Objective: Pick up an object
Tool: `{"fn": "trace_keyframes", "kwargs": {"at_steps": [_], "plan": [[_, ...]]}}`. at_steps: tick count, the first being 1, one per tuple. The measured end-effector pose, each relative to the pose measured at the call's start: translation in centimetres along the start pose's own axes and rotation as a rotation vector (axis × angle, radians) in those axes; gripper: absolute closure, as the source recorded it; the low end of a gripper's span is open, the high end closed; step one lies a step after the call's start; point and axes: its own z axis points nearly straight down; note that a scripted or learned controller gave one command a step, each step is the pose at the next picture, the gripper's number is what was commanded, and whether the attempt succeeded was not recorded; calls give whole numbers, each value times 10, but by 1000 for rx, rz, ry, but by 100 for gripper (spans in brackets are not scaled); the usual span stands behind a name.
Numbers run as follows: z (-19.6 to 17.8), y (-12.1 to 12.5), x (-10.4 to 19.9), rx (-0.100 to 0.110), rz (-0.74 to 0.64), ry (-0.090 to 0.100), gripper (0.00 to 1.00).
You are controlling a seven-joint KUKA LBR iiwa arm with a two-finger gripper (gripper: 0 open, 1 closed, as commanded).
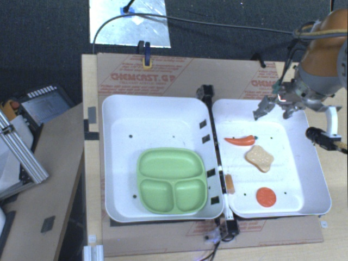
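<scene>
- Two white bins (163, 105) on a cardboard-topped bench (163, 72), dark floor behind.
- Chili (240, 141) lies left-right, stem right.
- Gripper (275, 109) empty, jaws spread.

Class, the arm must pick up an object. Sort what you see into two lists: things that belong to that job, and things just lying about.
Belong to the job:
tool, above the right bin
chili pepper
bread slice
red disc

Lying about:
green divided plate in the left bin
foil sheet
cable
</scene>
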Motion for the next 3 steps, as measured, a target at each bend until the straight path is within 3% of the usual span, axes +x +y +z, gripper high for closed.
{"fn": "trace_keyframes", "kwargs": {"at_steps": [2, 3], "plan": [[105, 3, 3, 4, 1, 0, 0], [136, 3, 4, 2, 1, 0, 0]]}}
